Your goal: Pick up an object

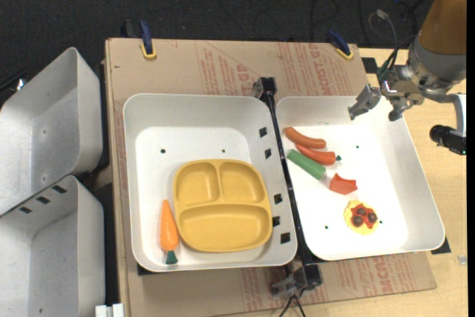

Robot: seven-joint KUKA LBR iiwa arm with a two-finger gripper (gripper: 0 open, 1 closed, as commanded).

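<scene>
The right bin holds an orange-red sausage, a second red sausage, a green stick-shaped piece, a red wedge and a yellow disc with dark berries. My gripper hangs above the far edge of the right bin, up and to the right of the sausages. Its two dark fingers stand apart, open, with nothing between them.
In the left bin lie a yellow divided plate and, to the plate's left, an orange carrot. A black divider runs between the bins. White containers stand off the bench at the left.
</scene>
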